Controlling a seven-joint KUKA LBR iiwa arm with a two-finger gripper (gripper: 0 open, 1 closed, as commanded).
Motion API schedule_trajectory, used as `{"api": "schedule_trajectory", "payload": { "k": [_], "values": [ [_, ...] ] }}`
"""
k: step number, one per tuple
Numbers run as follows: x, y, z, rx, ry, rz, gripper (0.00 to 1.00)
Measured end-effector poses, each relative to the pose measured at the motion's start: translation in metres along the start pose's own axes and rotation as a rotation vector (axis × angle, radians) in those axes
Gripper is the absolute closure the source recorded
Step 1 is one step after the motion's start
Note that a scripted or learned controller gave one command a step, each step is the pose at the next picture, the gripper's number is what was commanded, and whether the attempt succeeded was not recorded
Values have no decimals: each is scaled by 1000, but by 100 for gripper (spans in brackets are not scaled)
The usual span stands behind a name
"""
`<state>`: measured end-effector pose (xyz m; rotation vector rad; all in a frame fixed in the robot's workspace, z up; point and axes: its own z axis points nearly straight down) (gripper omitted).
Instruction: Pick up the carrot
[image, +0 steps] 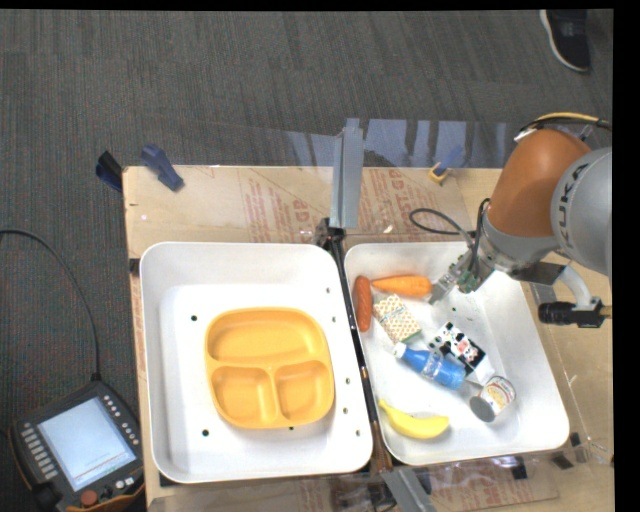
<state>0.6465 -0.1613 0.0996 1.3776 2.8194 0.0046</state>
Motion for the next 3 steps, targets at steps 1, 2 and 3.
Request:
{"api": "schedule_trajectory", "payload": {
  "k": [1,2,3],
  "values": [
    [0,0,0,0,0,0,0],
    [0,-1,-8,3,6,3,100],
    [56,-37,-96,6,5,223,100]
  ]
}}
